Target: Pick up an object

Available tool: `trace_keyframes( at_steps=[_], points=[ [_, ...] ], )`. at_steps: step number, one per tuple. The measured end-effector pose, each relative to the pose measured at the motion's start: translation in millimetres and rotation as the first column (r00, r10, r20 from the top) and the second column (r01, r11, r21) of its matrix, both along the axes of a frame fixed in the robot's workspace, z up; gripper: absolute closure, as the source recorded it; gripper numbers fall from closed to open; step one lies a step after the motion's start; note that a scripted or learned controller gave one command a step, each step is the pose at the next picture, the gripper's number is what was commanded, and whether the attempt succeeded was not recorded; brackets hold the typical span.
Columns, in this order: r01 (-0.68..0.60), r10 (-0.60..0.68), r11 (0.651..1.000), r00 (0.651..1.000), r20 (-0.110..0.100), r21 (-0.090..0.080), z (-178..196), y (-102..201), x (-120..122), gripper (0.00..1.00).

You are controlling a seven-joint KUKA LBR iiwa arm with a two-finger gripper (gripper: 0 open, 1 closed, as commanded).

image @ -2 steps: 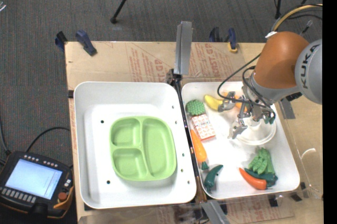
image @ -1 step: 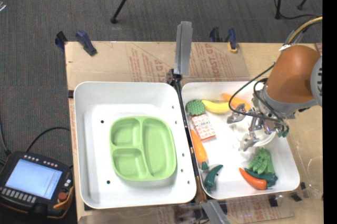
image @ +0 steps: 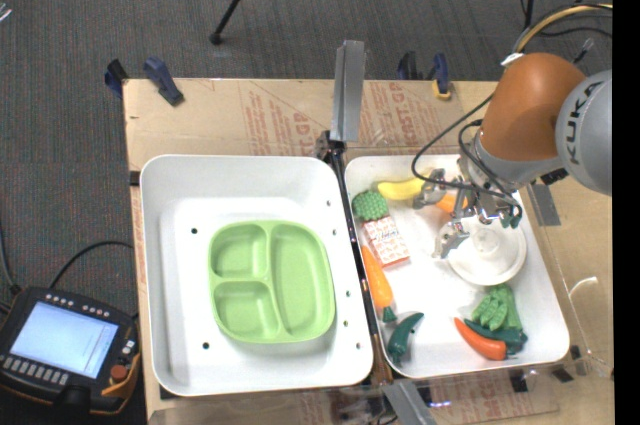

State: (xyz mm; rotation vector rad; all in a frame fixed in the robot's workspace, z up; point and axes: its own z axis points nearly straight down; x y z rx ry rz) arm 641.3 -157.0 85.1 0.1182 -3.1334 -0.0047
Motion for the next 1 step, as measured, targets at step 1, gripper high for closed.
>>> trace_keyframes(
  at_steps=[1],
  points=[
    [0.043,-0.043,0.999,0.999,0.007,0.000,2.7,35.6,3.7,0.00]
  ],
)
